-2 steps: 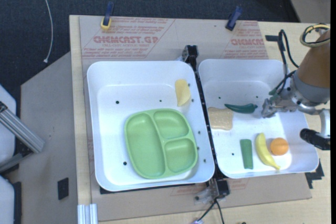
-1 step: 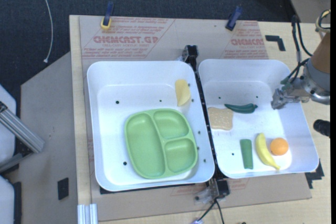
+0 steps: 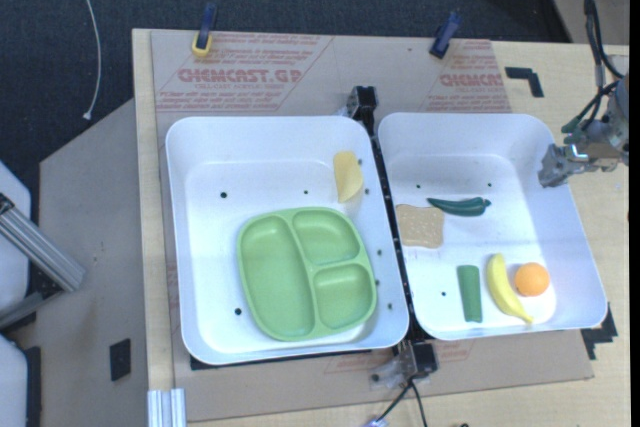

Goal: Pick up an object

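Note:
The right bin (image 3: 560, 245) holds a dark green pepper (image 3: 459, 206), a tan slice of bread (image 3: 420, 226), a green stick (image 3: 469, 293), a banana (image 3: 504, 289) and an orange (image 3: 531, 279). The orange touches the banana at the bin's near right corner. My gripper (image 3: 555, 167) hangs at the far right, over the right bin's right wall, above and apart from every object. The left bin (image 3: 200, 175) holds a green divided plate (image 3: 305, 271) and a pale yellow wedge (image 3: 347, 177) near its right wall.
A black clamp (image 3: 362, 100) sits between the bins at the back. Blue and yellow clips (image 3: 445, 34) hold the cardboard sheet under the bins. Bare white floor lies in the far half of the right bin.

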Motion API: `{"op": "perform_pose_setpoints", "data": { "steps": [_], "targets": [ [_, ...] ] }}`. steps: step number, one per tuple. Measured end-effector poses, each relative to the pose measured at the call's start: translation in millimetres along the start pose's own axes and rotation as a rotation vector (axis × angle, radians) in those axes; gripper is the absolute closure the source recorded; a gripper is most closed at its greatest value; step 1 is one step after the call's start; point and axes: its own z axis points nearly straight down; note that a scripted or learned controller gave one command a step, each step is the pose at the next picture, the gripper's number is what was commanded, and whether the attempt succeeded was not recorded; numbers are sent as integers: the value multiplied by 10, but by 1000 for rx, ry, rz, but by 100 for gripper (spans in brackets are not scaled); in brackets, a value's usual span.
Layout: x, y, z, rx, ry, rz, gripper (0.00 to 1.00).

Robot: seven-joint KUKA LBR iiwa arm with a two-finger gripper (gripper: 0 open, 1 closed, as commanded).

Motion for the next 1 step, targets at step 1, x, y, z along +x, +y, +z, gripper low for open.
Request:
{"op": "perform_pose_setpoints", "data": {
  "steps": [1],
  "targets": [
    [-4,12,-273,3,1,0,100]
  ]
}}
